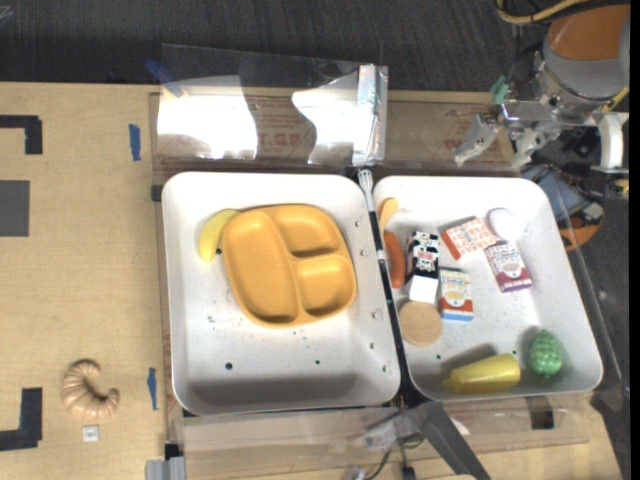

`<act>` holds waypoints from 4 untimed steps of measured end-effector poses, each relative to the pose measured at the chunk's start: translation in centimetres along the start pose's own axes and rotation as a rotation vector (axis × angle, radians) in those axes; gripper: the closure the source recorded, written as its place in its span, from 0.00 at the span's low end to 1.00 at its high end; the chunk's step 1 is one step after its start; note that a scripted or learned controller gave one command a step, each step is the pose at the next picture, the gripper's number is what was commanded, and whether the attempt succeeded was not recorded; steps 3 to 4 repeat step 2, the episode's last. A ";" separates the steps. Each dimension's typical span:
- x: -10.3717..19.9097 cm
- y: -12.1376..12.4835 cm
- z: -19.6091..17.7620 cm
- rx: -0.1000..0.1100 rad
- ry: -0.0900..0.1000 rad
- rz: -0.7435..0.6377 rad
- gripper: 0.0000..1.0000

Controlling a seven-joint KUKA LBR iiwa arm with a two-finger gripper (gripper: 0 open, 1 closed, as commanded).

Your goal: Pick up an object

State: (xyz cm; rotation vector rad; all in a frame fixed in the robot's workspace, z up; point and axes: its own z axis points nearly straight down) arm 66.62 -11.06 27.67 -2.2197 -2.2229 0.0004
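Lying scattered in the right bin (575,298), toward the right of the frame, are the small things to pick from: a yellow corn cob (484,372) and a green ball (544,354) near the lower edge, a tan round biscuit (420,323) just left of them, a black-and-white milk carton (425,255), three small red-and-white boxes (468,238) (456,295) (507,266), a white cap (503,222), and an orange carrot (395,256) along the left wall. None of these touches the gripper (500,128), which hangs at the upper right of the frame, above and beyond the bin's far edge; whether it is wide or narrow I cannot tell. The left bin (190,298) holds a yellow divided tray (288,263) with a banana (213,232) against its left side. A croissant (90,388) sits on the bench (70,268) at lower left.
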 end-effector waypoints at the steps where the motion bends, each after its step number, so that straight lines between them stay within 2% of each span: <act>1: 0.2 0.1 -0.2 -0.002 0.000 0.086 0.00; 2: -7.0 -2.5 10.6 0.008 0.000 0.081 0.00; 4: -7.0 -2.5 10.6 0.008 0.000 0.081 0.00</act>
